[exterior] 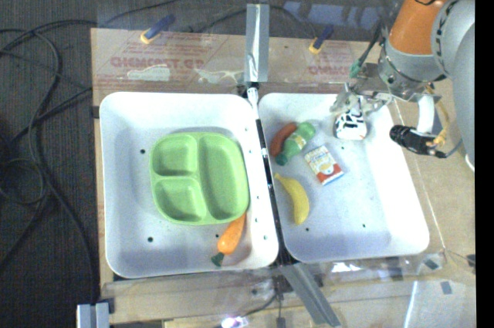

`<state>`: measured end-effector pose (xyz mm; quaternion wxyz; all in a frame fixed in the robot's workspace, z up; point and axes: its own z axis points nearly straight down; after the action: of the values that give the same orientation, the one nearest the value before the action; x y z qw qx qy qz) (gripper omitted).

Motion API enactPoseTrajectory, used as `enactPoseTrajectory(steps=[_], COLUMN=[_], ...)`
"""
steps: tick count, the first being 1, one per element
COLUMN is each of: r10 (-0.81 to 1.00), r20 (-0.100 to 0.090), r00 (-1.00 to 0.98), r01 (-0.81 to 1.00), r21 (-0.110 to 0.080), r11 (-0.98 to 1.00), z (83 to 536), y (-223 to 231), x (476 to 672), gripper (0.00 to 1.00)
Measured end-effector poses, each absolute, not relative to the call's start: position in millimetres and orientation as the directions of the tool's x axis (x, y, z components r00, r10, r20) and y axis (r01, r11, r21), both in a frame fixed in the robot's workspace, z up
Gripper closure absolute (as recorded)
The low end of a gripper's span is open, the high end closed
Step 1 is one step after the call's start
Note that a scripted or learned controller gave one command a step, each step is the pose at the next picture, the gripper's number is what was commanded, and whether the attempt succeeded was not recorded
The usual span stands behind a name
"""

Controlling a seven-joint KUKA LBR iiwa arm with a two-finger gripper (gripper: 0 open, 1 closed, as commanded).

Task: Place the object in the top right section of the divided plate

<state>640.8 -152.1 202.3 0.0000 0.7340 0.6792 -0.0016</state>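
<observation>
The green divided plate (pixel 201 177) lies in the left bin, with one long section on its right side and two smaller ones on its left. A black-and-white cow toy (pixel 351 124) sits near the back of the right bin. My gripper (pixel 361 103) hangs just above and behind the toy. Its fingers are spread open and nothing shows between them. The right bin also holds a yellow banana (pixel 296 197), a small juice carton (pixel 323 164), a green bottle (pixel 297 142) and a red sausage-like piece (pixel 282 136).
An orange carrot (pixel 231 235) lies in the left bin by the plate's front right corner, against the divider wall (pixel 265 172) between the bins. The arm's orange band (pixel 421 25) rises at the back right. Cables run across the floor on the left.
</observation>
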Motion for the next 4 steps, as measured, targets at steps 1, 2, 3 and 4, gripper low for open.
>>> enactPoseTrajectory(steps=[1,2,3,4], r10=[0.999,0.995,0.995,0.996], r20=[-0.001,-0.001,-0.001,-0.003], r00=[0.050,0.099,0.101,0.090], r01=[0.999,0.995,0.995,0.996], r21=[-0.002,-0.004,-0.004,-0.004], r11=[-0.050,-0.099,-0.101,-0.090], z=[257.2,248.0,253.0,249.9], y=[-91.7,-1.9,44.6,89.7], x=[617.8,583.0,586.7,568.0], gripper=[1.00,1.00,1.00,1.00])
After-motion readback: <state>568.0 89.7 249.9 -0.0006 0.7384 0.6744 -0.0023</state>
